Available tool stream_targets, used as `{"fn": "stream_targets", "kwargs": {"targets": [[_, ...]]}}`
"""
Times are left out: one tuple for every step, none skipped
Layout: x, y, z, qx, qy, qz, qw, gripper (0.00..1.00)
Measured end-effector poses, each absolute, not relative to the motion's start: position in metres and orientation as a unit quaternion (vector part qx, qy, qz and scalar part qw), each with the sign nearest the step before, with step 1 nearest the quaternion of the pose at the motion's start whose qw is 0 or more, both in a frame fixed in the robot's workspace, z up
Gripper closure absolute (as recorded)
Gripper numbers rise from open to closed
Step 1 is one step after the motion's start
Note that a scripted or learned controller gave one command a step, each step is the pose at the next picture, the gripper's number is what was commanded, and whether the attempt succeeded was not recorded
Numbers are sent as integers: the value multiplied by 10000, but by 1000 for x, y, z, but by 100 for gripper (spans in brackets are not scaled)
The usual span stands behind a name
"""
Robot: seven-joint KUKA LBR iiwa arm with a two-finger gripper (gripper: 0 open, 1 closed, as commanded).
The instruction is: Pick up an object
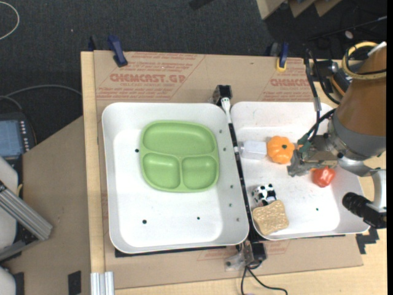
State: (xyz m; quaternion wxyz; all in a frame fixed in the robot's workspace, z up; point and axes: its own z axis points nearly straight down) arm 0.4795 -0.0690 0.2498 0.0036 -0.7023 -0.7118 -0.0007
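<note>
Dark carpet is surrounding the bench point(184, 72), whose brown board is carrying printed lettering and blue clamps. Far left of the tool, a green divided plate point(179, 155) is lying in the left bin point(123, 214). Nearer, in the right bin point(319, 217), a clear block point(252, 149), a black-and-white toy point(264, 193) and a tan sponge point(271, 217) are resting. An orange pumpkin point(280, 149) is sitting just left of the tool point(301, 163); a red object point(323, 176) is lying just right of it. How far the tool is opening, I cannot tell.

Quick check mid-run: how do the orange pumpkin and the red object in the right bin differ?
The orange pumpkin lies in plain sight; the red object is partly covered by the arm. The pumpkin looks larger and sits nearer the bins' divider; the red object sits further right. Both are small, rounded and lie in the right bin.
</note>
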Motion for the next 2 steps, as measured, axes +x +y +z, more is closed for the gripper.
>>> {"fn": "stream_targets", "kwargs": {"targets": [[480,-105,361,-7074,-7068,-29,-57,100],[515,-184,247,-7085,-7057,7,1,100]]}}
